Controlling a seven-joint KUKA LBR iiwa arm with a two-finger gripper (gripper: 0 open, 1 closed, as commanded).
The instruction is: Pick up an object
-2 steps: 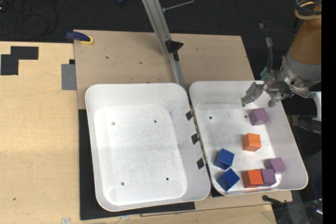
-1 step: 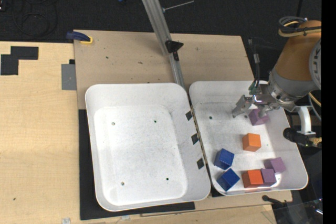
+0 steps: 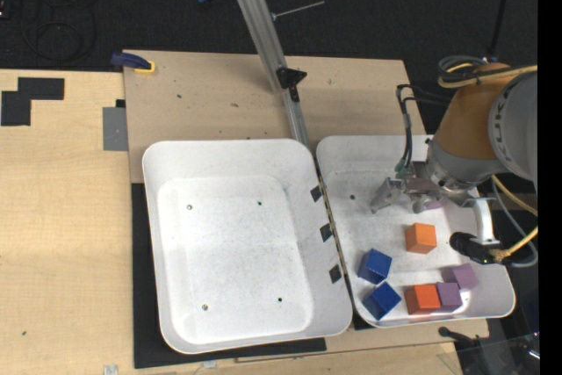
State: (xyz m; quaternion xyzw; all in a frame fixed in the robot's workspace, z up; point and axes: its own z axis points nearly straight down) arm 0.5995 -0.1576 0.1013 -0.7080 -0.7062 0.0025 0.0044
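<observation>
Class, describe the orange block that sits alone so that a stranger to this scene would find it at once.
Start at the right-hand white bin, the one the gripper reaches into. Near its middle, just below the gripper, sits the lone orange block. Unlike the other orange block, wedged between purple blocks at the bin's near edge, it touches nothing.

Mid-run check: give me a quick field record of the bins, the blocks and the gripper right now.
left bin: white, bare floor
right bin: white, holds all blocks
orange blocks: one alone; one in the front row
blue blocks: two, near the divider
purple blocks: two, front right corner
gripper: over the right bin, behind the blocks, nothing visibly held
</observation>
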